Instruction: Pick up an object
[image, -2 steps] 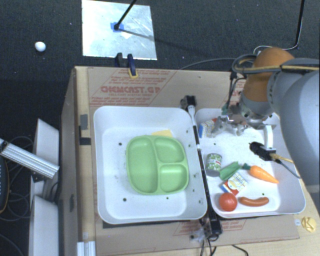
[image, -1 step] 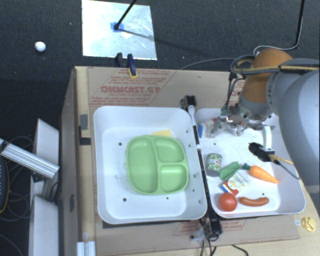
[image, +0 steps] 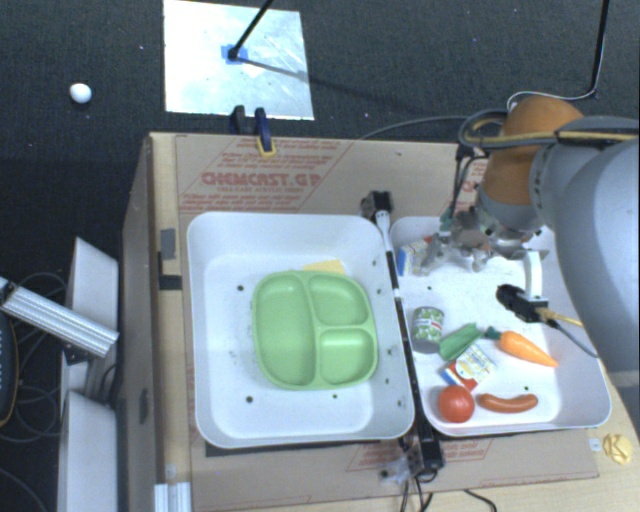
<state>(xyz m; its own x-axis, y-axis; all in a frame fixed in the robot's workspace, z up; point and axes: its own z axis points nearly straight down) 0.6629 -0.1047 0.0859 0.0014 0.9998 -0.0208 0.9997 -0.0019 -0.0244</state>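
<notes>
Gripper (image: 462, 250) low at right bin's (image: 585, 410) far end.
You can't tell its finger state (blurred); it risks closing on nothing, since the can (image: 427, 327) sits apart.

Bins (image: 225, 300): smooth white plastic, slight sheen. Divided tray (image: 312, 330): matt green plastic. Carrot (image: 525, 347), tomato (image: 456, 403), sausage (image: 507, 403): glossy toy plastic. Bench (image: 260, 170) sheet: printed brown cardboard. Floor (image: 80, 50): dark rough carpet.

1. The green divided plate (image: 313, 330) covers most of a yellow item (image: 325, 267) at its far edge; what that item is cannot be told.
2. The arm (image: 590, 190), right of the plate, is cut off by the frame's right edge.
3. The gripper's (image: 455, 250) fingers are too blurred to read.
</notes>
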